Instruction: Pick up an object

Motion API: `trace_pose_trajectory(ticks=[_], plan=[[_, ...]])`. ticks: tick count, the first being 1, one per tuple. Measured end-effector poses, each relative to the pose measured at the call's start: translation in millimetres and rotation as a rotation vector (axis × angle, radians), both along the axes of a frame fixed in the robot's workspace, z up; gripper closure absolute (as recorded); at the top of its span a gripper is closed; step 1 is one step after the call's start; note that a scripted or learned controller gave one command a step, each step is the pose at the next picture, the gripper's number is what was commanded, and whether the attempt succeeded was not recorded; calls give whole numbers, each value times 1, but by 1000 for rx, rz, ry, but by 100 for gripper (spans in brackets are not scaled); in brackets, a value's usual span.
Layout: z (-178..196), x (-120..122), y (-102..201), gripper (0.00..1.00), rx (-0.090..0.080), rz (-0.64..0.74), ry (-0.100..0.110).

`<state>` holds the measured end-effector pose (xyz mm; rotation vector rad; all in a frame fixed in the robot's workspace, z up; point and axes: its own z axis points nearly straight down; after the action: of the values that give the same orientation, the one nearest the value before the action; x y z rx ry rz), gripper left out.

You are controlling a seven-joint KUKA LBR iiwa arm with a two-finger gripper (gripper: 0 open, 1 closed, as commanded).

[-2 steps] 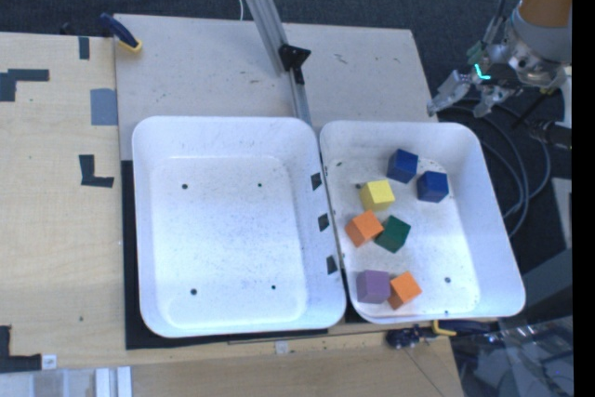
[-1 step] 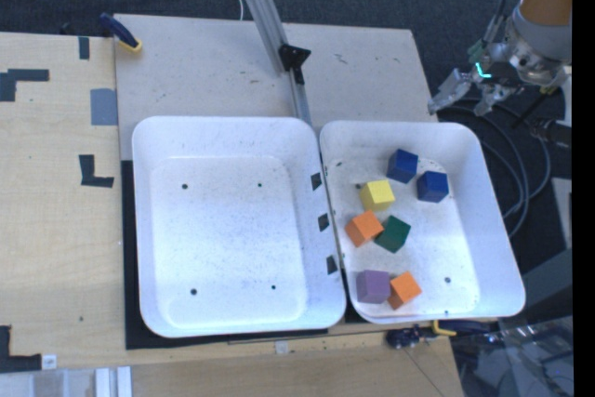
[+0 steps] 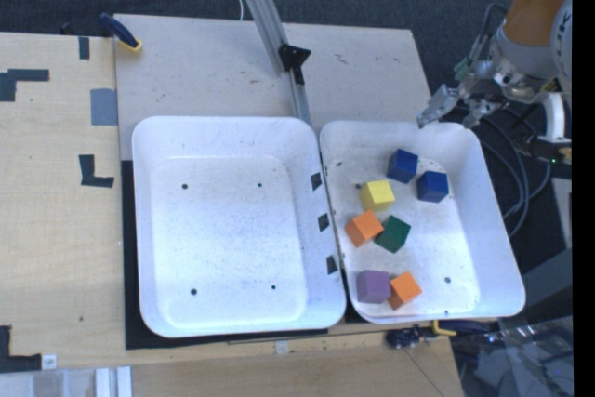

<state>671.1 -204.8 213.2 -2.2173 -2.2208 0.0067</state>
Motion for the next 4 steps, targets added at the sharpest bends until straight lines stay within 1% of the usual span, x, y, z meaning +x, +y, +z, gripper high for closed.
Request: trace_pose_trajectory(ticks=[1,2,3,4], plan=[[-50,-10,1,0,1,0,1],[-90,-11,4,0,0,0,-7],[-78,-10,4,100,-1,3,-9],[-17,-16,2,100,-1,-1,-11]])
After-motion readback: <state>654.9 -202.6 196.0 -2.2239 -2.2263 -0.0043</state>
